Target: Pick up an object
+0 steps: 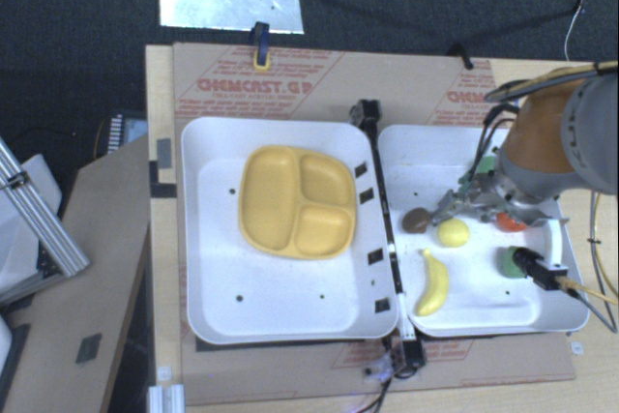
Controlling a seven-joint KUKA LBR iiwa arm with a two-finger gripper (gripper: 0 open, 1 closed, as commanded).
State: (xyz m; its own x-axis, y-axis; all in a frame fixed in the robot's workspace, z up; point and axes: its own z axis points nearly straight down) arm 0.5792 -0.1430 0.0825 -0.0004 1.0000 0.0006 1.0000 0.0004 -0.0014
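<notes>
Reaching into the right bin (406, 145), the arm looks to be mid-approach, nothing lifted yet. Left to right: a yellow divided plate (295, 201) in the left bin (208, 237); then a brown round fruit (417, 221), banana (433, 283), lemon (453, 232) and, beside it, the gripper (476, 198), whose state I cannot tell. Next it needs to settle over one piece. The board behind reads "CHEMCAST GP" (253, 85).

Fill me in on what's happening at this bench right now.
A grey robot arm reaches from the right into the right bin, its end effector low among the objects there: a brown piece, a yellow lemon-like fruit, a banana, something red and something green. Nothing is visibly held yet. The left bin holds a yellow divided plate.
</notes>
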